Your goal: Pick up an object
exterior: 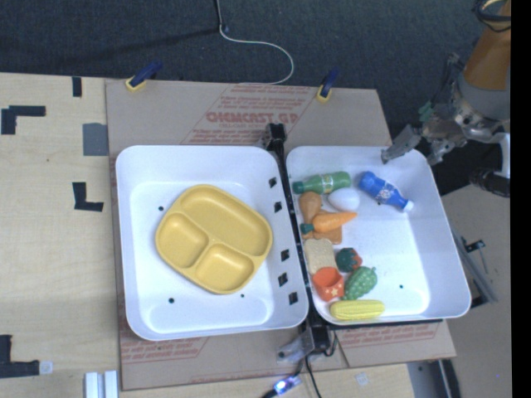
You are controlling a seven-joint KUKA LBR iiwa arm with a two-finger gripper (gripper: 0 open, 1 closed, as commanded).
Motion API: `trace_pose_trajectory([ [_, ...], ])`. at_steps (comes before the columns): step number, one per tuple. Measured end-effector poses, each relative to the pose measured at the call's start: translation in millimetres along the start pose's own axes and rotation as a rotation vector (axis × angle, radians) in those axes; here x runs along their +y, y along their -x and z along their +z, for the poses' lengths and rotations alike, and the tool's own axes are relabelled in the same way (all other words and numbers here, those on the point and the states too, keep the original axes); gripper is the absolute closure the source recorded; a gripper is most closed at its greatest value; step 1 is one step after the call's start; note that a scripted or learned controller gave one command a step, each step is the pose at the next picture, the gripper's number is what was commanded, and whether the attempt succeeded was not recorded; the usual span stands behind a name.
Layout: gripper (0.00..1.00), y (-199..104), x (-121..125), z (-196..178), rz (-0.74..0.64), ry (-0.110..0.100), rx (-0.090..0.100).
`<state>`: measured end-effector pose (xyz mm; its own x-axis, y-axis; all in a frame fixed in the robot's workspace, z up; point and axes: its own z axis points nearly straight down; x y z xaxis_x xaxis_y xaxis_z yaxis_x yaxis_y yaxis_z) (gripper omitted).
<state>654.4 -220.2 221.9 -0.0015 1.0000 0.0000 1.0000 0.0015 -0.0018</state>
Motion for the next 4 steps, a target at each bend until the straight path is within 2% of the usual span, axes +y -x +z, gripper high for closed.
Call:
trace_pose_trajectory([
  [2,0.0,1,-13,123,-0.001,-0.004,0.0],
  [3,0.0,0,-13,138,-0.002,0.0,-0.002],
  [4,1.0,-1,-12,127,-0.003,0.002,-0.003],
])
